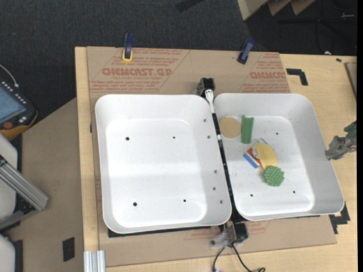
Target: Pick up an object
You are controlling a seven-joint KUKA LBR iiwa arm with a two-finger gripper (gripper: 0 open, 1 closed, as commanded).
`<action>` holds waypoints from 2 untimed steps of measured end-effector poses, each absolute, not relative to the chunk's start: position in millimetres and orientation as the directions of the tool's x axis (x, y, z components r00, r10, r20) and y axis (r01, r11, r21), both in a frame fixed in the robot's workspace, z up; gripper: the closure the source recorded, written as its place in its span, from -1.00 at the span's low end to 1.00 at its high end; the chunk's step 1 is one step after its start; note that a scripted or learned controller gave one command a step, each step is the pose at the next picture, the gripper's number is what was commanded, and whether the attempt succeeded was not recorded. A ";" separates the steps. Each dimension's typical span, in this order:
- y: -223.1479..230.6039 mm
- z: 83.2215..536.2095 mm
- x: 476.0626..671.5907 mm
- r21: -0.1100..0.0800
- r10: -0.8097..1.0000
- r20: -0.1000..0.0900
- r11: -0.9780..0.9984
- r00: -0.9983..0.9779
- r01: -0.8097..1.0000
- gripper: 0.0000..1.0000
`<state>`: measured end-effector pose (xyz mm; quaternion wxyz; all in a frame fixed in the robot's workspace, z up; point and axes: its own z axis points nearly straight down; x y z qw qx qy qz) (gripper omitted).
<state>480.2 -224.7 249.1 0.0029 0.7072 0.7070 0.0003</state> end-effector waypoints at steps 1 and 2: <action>-157.8 378.8 482.0 0.017 1.000 -0.003 0.009 -0.009 1.000 1.00; -108.2 478.2 480.6 0.015 1.000 -0.002 0.008 -0.008 1.000 1.00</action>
